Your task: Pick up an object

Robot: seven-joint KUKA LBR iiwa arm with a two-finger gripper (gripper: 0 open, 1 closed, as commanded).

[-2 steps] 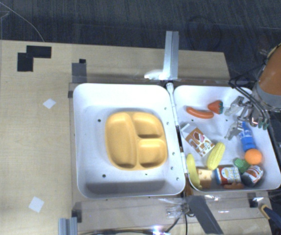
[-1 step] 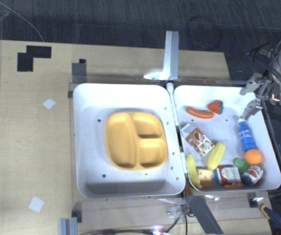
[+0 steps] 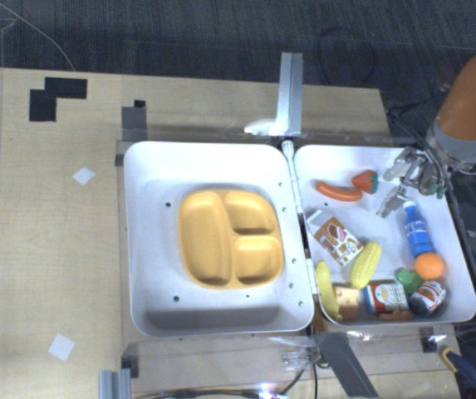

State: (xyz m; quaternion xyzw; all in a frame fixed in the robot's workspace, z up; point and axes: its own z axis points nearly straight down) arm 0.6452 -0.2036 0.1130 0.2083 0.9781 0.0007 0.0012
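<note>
Gripper above far right corner of right bin, fingers spread and grasping nothing (blue bottle just near of it); yellow tray in left bin

I am not finding any text I can read from here. The small printed packet in the right bin is showing brown and white artwork, but any lettering on it is blurring out. The blue bottle is carrying a pale label with no legible words, and the red-labelled jar beside the dark-capped one is looking just as smeared. No numbers or signs are coming through.
</note>
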